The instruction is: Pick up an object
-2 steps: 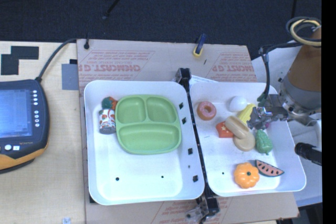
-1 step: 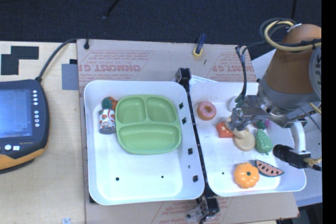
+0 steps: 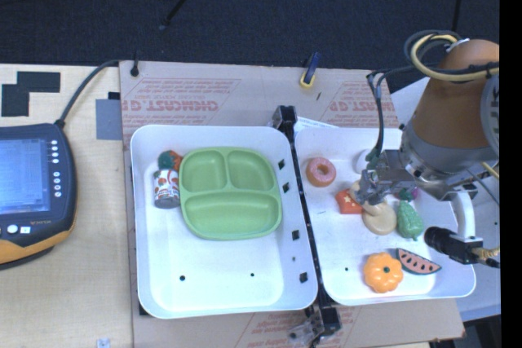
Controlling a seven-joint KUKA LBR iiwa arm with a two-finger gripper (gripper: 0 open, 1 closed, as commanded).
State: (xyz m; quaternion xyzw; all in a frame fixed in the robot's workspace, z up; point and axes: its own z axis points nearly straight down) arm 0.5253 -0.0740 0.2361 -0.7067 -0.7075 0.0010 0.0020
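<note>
On the counter (image 3: 90,257) I see the left bin (image 3: 212,289) holding a green tray (image 3: 230,193) near its back edge, with a can (image 3: 166,187) just beside the tray's left side. In the right bin (image 3: 342,257), a donut (image 3: 320,171) lies near the back left corner, a pumpkin (image 3: 382,272) and a melon slice (image 3: 418,262) near the front edge. The fingers (image 3: 373,193) sit low over a red piece (image 3: 349,202) and a tan disc (image 3: 379,219), with a green item (image 3: 409,219) just right of the disc; I cannot tell how wide they stand.

1 fixed camera looks down at a slant on both bins (image 3: 147,257), arm (image 3: 457,102) entering from its right.
</note>
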